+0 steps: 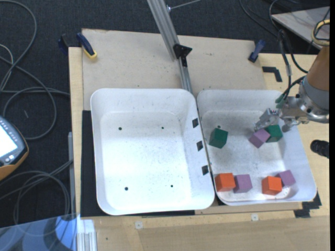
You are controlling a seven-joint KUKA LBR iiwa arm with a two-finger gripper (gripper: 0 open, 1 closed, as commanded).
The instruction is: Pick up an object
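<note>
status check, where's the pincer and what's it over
Pincer low in the right bin, over a purple block and a green block lying side by side. No block seen between its fingers. Nothing blocking; other blocks sit apart.

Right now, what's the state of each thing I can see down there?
gripper: low over the right bin, above two blocks.
purple block: tilted, touching the green block beside it.
green block: under the gripper.
second green block: alone.
orange and purple pair: touching.
second orange and purple pair: touching, at the rim.
left bin: speckled.
</note>
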